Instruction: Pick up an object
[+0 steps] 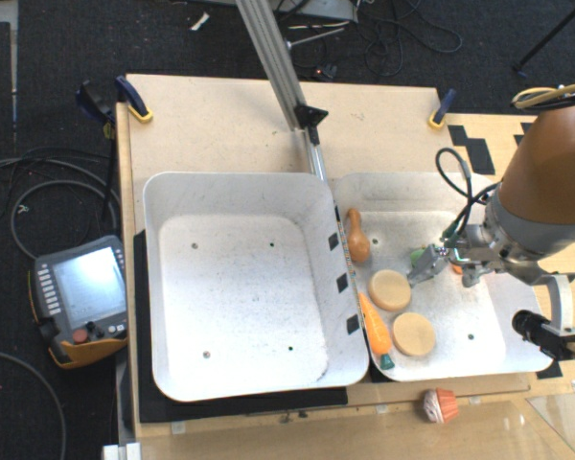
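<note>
The right bin point(479, 348) holds several objects. A brown wooden peg point(357, 238) lies near its left wall. Two tan round discs sit in the middle, one point(390, 290) above the other point(413, 334). An orange carrot-shaped piece point(375, 326) with a teal tip lies along the left wall. My gripper point(444, 262) hangs low over the bin's centre right, just right of the upper disc. A small green item point(424, 254) and a small red-orange item point(457, 267) show right beside it. The wrist hides what lies underneath.
The left bin point(235, 281) stands beside the right one. A pink-orange object point(439, 405) lies on the bench in front of the right bin. A slanted metal pole point(278, 65) ends at the bins' back edge. A teach pendant point(81, 295) sits off the bench at left.
</note>
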Robot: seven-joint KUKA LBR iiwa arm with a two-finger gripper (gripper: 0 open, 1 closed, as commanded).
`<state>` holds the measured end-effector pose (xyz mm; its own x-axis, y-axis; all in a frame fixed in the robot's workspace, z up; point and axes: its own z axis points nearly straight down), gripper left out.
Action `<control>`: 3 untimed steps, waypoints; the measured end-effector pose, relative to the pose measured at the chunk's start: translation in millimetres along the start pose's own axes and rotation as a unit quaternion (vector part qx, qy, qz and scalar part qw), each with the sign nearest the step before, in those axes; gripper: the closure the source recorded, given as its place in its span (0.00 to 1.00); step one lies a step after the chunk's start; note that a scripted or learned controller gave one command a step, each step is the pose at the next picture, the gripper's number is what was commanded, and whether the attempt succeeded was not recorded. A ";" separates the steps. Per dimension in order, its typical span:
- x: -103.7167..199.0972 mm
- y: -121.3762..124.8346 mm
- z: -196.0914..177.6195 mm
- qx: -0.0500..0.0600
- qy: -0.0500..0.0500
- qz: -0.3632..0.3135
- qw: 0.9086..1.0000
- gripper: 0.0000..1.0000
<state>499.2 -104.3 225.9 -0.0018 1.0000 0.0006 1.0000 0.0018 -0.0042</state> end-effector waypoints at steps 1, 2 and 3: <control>-0.2 0.7 -1.8 -0.002 0.000 0.001 1.000 0.00; -3.1 3.0 61.5 0.001 0.000 0.002 1.000 0.00; 4.3 5.2 107.7 0.001 0.001 0.002 1.000 0.00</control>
<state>503.9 -99.9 118.2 0.0012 1.0000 0.0017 1.0000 -0.0012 -0.0056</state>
